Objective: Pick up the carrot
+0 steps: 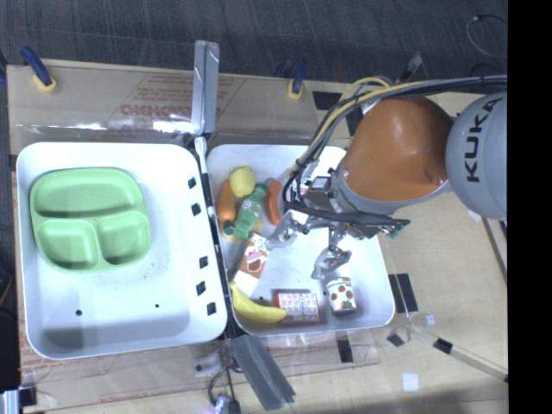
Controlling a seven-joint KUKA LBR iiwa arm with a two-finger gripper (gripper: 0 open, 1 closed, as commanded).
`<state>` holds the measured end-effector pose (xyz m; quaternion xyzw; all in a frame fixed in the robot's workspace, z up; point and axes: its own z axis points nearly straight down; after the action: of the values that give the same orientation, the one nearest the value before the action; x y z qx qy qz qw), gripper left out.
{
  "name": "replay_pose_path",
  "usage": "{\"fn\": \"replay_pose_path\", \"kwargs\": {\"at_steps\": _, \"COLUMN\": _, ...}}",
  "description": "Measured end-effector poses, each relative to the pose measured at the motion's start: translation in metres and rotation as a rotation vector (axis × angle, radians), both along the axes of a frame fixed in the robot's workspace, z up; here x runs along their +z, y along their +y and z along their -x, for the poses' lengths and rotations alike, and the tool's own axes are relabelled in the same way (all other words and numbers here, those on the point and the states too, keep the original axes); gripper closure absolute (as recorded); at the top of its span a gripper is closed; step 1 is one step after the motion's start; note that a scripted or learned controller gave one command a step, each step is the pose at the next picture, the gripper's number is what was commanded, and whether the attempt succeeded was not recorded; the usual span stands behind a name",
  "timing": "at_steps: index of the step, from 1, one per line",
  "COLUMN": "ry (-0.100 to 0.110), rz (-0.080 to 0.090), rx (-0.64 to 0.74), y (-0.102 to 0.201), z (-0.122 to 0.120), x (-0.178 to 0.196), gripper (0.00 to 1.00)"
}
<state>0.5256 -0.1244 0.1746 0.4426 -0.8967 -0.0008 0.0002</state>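
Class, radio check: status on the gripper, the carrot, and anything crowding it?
Gripper open, over right bin, holding nothing. Carrot lying at bin's left wall, not picked. Green bottle and lemon pressed against it.

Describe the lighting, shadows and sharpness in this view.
Camera view: even overhead light; a soft shadow in the left bin's lower corner; the arm shades the right bin; mild glare on the orange band; small items slightly soft.

Chunky grey arm (483,153) with black KUKA lettering, fat glossy orange band (401,149), yellow and black cables (362,93) looped on top.
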Motion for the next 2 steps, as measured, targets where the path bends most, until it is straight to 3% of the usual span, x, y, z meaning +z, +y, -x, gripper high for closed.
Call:
{"fn": "replay_pose_path", "kwargs": {"at_steps": 1, "ry": -0.018, "rz": 0.002, "rx": 0.039, "y": -0.011, "z": -0.045, "x": -0.063, "gripper": 0.00}}
{"fn": "replay_pose_path", "kwargs": {"at_steps": 2, "ry": 0.011, "rz": 0.014, "rx": 0.248, "y": 0.003, "z": -0.118, "x": -0.077, "gripper": 0.00}}
